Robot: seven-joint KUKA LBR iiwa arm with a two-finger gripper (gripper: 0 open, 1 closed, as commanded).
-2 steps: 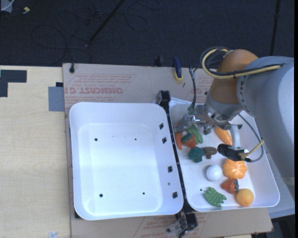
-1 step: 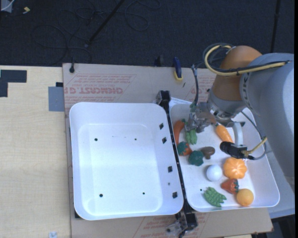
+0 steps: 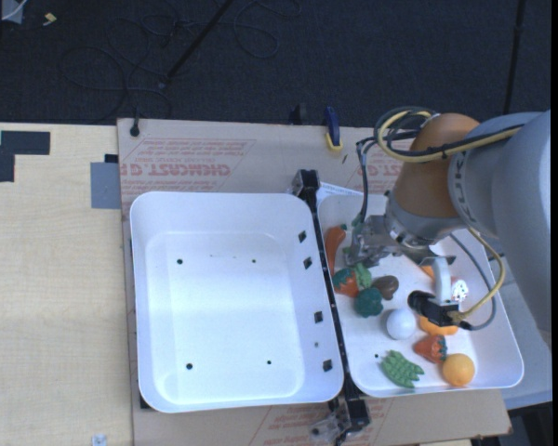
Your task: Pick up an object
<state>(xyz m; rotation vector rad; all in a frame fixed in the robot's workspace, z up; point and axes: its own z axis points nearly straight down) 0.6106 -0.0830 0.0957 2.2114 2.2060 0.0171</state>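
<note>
Green ribbed toy (image 3: 400, 370) lay nearest the camera, at 6 o'clock in the right bin (image 3: 513, 368), with an orange ball (image 3: 458, 370) beside it toward 5 o'clock. White ball (image 3: 400, 323) sat near the bin's centre.

Pincer (image 3: 363, 249) hung over the bin's 9 o'clock side, close to the wall shared with the left bin (image 3: 149, 249). Its opening could not be read from this angle, and nothing was seen held in it.

Likely target, judged by closeness: a green-and-orange toy (image 3: 353, 279) just below the pincer, at 8 to 9 o'clock in the right bin. It touched or nearly touched a teal piece (image 3: 368, 305) at its 5 o'clock and a brown lump (image 3: 388, 286) at its 3 o'clock. An orange carrot-shaped piece (image 3: 335, 240) lay at its 11 o'clock, along the bin wall.

Handling, as a judgement: these looked like small moulded play food, so light, and smooth enough to slip. The target's shape was uneven. A grip across its narrow middle seemed safer than one on the leafy green end. Crowding left little room on either side.

Hard to make out: the target's outline, since it blurred into its neighbours. The arm (image 3: 502, 175) covered the bin's 1 to 2 o'clock corner. A small white die-like cube (image 3: 459, 292) at 3 o'clock was too small to identify firmly. Bench (image 3: 46, 295) lay bare at left.
</note>
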